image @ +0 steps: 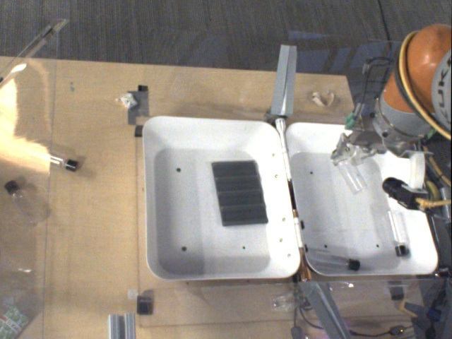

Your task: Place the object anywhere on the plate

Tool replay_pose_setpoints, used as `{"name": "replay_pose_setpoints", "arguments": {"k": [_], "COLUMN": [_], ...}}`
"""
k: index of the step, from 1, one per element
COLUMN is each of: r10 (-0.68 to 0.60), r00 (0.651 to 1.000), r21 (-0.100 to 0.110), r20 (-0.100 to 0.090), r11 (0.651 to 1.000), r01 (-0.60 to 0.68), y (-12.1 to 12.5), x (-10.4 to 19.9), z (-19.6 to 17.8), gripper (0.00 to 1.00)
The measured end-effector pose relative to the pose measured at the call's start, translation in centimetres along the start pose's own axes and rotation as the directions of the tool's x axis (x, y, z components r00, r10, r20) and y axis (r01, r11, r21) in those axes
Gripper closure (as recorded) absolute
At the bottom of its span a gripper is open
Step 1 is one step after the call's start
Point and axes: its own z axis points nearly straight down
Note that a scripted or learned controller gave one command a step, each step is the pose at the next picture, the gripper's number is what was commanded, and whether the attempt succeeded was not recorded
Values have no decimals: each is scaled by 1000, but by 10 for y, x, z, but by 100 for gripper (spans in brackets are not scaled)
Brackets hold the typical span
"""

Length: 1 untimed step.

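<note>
A dark grey ridged plate point(240, 193) lies flat in the middle of the left bin point(159, 210). My gripper point(352, 152) hangs over the upper part of the right bin point(314, 189), below the arm's orange band. A clear plastic tube point(354, 178) shows just under the gripper, slanting down and to the right; whether it is gripped or lying on the bin floor I cannot tell. The gripper is well to the right of the plate, across the wall between the bins.
Two more clear tubes with black caps lie in the right bin: one point(399, 233) near its right side, one point(335, 263) along its front edge. A small capped tube point(63, 163) rests on the bench at left. A grey post point(284, 83) stands behind the bins.
</note>
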Motion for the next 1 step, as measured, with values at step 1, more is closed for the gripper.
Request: {"name": "replay_pose_setpoints", "arguments": {"k": [1], "r10": [-515], "r00": [857], "r21": [1], "r20": [-1], "r11": [857], "r01": [515], "y": [15], "x": [35], "z": [26], "gripper": [100]}}
